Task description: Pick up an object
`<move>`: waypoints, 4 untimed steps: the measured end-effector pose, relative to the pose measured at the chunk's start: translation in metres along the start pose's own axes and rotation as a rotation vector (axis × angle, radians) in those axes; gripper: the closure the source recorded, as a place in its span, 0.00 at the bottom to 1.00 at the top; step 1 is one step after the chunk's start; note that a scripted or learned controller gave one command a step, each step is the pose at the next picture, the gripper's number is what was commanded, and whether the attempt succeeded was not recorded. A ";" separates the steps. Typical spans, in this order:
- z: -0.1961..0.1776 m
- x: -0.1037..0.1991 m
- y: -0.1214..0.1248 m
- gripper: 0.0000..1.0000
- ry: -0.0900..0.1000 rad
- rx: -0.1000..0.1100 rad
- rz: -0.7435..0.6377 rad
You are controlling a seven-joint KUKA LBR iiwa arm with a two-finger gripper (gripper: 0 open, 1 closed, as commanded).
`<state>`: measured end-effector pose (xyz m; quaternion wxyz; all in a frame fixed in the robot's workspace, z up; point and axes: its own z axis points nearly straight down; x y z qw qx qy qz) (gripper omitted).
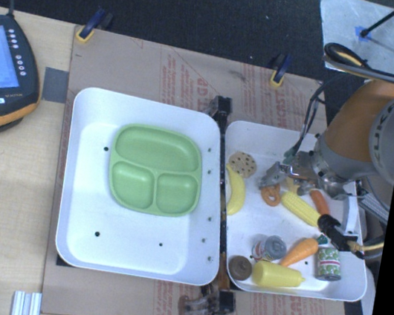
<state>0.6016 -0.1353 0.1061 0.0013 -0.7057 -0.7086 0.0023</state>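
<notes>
While bent low, arm [360, 129] hangs over right bin [261, 138].

orange-edged control pendant [0, 77] at the bench's left, blue clamps [92, 24] on brown cardboard sheet [189, 76]

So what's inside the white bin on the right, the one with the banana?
The right bin holds a banana, a corn cob, a carrot, a yellow piece, a small can and a round cracker. The arm covers the bin's far right corner, so anything there is hidden.
</notes>
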 end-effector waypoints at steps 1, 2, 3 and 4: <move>0.014 0.003 -0.011 0.00 0.001 0.000 -0.001; 0.004 0.002 -0.011 1.00 0.000 0.003 -0.003; 0.004 0.002 -0.011 0.00 -0.001 0.003 -0.004; 0.014 -0.008 0.049 0.00 0.002 -0.002 0.000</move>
